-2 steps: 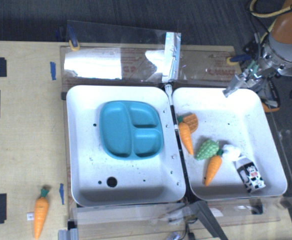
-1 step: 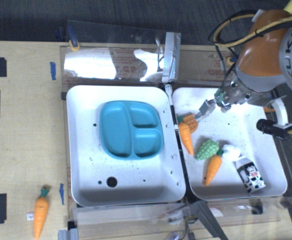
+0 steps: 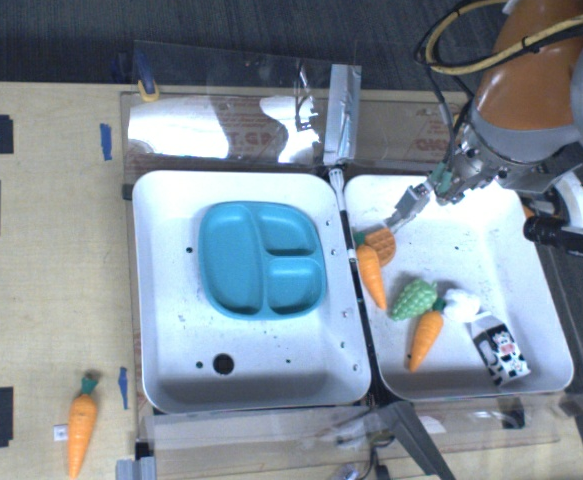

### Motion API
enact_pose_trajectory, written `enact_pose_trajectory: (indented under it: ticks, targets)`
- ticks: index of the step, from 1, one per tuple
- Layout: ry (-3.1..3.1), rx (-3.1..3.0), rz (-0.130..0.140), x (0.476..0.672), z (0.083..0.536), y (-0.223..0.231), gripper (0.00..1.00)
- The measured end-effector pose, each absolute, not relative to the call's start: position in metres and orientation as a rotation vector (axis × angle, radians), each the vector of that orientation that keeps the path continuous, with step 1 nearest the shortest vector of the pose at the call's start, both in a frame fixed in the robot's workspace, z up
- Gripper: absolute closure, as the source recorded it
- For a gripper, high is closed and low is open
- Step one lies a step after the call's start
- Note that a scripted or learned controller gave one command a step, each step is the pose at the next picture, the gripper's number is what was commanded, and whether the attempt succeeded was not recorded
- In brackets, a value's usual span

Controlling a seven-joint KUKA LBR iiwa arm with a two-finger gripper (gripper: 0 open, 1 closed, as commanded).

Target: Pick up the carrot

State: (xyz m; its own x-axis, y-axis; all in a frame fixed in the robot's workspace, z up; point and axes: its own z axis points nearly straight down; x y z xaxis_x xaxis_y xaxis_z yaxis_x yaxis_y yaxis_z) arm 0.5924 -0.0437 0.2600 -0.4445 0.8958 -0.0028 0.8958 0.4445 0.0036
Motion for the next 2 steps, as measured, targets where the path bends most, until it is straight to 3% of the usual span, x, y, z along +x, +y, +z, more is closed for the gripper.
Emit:
enact_pose_trajectory:
  ticks: [1, 2]
  targets:
    - [2.644, 1.709, -0.005, 0.528, 0.181, -0.039, 0.0]
    - [2.546, 1.852, -0.007, 0.477, 0.103, -0.104, 0.0]
